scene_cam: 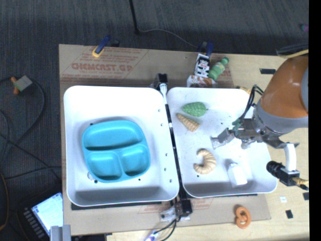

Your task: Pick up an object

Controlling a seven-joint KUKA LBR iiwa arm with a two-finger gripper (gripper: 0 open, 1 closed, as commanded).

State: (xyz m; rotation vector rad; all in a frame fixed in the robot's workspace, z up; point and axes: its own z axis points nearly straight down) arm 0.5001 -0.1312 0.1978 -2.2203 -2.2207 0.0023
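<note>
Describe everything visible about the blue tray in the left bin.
The blue tray is a light blue, smooth, plastic-looking divided plate with rounded corners: one long compartment along its far side and two smaller ones nearer the camera. It lies flat, right way up, slightly rotated, on the floor of the left bin, roughly central. All three compartments hold nothing. It touches no other object, and the gripper is over the right bin.

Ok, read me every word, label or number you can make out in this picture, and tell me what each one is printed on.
"CHEMCAST GP", red letters, printed upside down on the brown board behind the left bin.
Small carton behind the right bin: printed markings, too small and blurred to read.
Lit screen at the lower left: too blurred to read.
Nothing readable on the blue tray or the toy foods.
</note>
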